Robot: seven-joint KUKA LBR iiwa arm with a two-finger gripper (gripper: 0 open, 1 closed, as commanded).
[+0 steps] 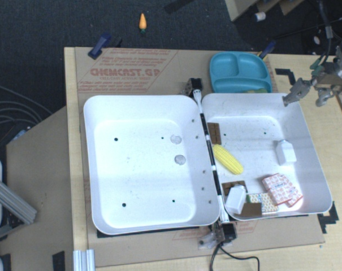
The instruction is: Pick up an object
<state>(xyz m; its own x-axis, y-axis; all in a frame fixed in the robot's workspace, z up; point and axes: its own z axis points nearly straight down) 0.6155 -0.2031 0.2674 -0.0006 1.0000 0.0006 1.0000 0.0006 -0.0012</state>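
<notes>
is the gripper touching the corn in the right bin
Apart. The camera view shows the gripper up at the right bin's far corner, with bare white floor between it and the corn by the divider.

Gripper (309, 91) hangs at the right bin's (306, 130) far right corner, above the rim, nothing between its fingers; teal tray (239, 71) sits just behind that bin. Right bin holds corn (228, 158) by the divider, white block (285, 151) near the right wall, patterned packet (281, 188) and a cluster of small boxes (245, 201) at the near edge. Left bin (103, 151) has two clear discs (178, 149) near its middle; orange bit (142, 21) on the floor beyond the bench.
</notes>
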